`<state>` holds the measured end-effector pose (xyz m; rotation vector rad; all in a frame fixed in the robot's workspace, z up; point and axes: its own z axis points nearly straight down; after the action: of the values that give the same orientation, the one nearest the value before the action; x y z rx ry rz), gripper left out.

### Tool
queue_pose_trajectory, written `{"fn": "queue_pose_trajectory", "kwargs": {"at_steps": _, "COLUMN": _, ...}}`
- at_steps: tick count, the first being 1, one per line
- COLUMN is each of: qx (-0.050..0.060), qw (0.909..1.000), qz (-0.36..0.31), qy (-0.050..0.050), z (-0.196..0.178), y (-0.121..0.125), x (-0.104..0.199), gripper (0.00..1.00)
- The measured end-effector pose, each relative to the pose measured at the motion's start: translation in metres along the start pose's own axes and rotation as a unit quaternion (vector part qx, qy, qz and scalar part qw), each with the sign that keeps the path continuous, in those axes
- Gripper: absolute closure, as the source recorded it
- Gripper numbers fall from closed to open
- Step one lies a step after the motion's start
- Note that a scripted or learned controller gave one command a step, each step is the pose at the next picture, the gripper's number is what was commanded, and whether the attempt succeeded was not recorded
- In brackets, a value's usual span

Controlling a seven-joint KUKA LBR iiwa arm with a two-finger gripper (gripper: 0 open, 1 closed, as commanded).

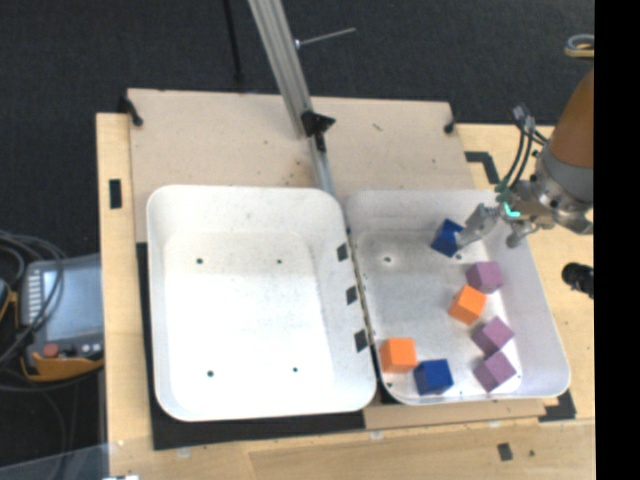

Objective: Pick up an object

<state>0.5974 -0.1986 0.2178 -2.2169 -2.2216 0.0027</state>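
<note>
Nearest the camera we logged the front row of the right bin (548,368): an orange cube (399,353) by the divider, a blue cube (434,376) just beside it, and a purple cube (495,370) toward the front right corner.

The gripper (497,224) sat over the right bin's back right area, reaching in from the right edge. We couldn't tell its state — the fingers were too small and blurred to read as apart or together, and we saw nothing clearly between them. Just left of the gripper lay a second blue cube (447,237), tilted, very close to a fingertip; whether they touched, we couldn't say.

Outward from there: another purple cube (485,276) sat just in front of the gripper, a second orange cube (467,304) just below it, and a third purple cube (492,334) in front of that.

The left bin (160,268) sat beside the right one, both on the bench (230,128). A metal rail (285,58) slanted in from the top toward the bins' shared edge.
</note>
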Motion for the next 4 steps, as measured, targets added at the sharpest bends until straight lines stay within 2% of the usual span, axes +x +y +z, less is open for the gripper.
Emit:
{"fn": "queue_pose_trajectory", "kwargs": {"at_steps": 1, "qx": -0.002, "qw": 1.0000, "qz": -0.001, "qy": -0.001, "z": -0.003, "y": 0.001, "x": 0.000, "gripper": 0.00}}
{"fn": "queue_pose_trajectory", "kwargs": {"at_steps": 3, "qx": -0.001, "qw": 1.0000, "qz": -0.003, "qy": -0.001, "z": 0.108, "y": 0.016, "x": 0.008, "gripper": 0.00}}
{"fn": "queue_pose_trajectory", "kwargs": {"at_steps": 4, "qx": -0.002, "qw": 1.0000, "qz": -0.003, "qy": -0.002, "z": 0.120, "y": 0.016, "x": 0.007, "gripper": 0.00}}
